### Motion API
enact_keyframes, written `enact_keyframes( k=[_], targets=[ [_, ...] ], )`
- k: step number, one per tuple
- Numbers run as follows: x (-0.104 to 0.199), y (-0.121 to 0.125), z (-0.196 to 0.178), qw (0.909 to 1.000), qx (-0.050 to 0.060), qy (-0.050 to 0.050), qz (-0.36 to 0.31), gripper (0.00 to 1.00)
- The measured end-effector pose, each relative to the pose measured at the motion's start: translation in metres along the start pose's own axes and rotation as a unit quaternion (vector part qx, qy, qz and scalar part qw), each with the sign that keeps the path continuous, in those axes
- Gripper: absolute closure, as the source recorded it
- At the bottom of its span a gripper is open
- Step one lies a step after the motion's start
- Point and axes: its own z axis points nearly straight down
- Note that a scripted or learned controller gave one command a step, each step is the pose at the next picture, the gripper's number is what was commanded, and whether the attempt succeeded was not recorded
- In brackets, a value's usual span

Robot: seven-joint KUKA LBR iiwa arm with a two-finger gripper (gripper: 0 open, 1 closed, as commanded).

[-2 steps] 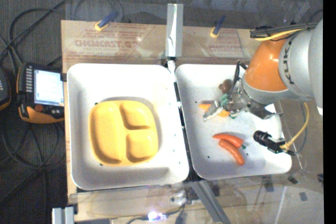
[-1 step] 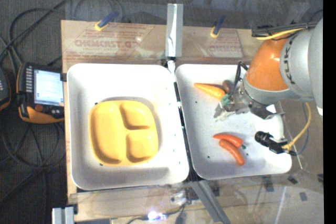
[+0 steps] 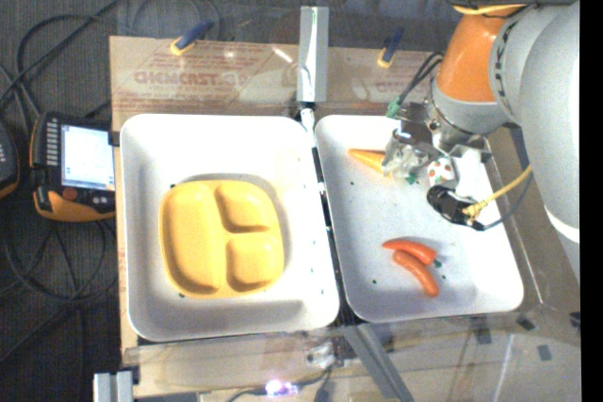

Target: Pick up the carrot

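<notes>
Two white bins are seen side by side on the desk (image 3: pixel 141 61). The left bin (image 3: pixel 141 146) holds a yellow tray (image 3: pixel 224 235) with three compartments, lying flat near the bin's middle. The right bin (image 3: pixel 499 287) holds the carrot (image 3: pixel 366 159) at its upper part and two chillies (image 3: pixel 415 264) lower down, lying touching each other, well apart from the carrot. The carrot is seen as a short orange cone, lying flat with its point toward the left bin and its thick end at the tool (image 3: pixel 403 163). The tool is placed at that thick end, low over the right bin, below the orange band (image 3: pixel 471 61) of the arm; whether it is released or clenched on the carrot cannot be told, since its tip is blurred and partly hidden. A handheld pendant (image 3: pixel 75 165) lies left of the desk.
</notes>
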Motion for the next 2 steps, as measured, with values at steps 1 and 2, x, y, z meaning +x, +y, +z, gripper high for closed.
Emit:
enact_keyframes(
  k=[1, 2],
  targets=[
    [-0.004, 0.079, 0.023, 0.9985, 0.000, -0.001, 0.055, 1.00],
    [-0.025, 0.048, -0.036, 0.9980, 0.000, 0.000, -0.063, 1.00]
  ],
)
